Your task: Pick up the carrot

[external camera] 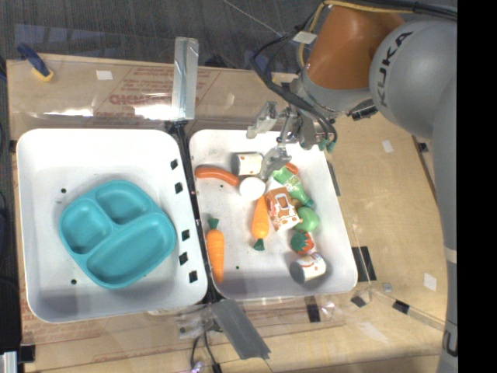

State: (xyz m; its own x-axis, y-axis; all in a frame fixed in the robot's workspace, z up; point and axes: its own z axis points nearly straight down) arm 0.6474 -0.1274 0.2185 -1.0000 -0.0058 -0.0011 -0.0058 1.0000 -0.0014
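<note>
while brown cardboard (388, 208) underlies two white bins (46, 208), dark carpet (116, 6) lies behind.

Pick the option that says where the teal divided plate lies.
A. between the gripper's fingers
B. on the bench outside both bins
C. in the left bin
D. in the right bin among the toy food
C: the teal divided plate lies flat in the left bin, apart from the toy food.
</note>
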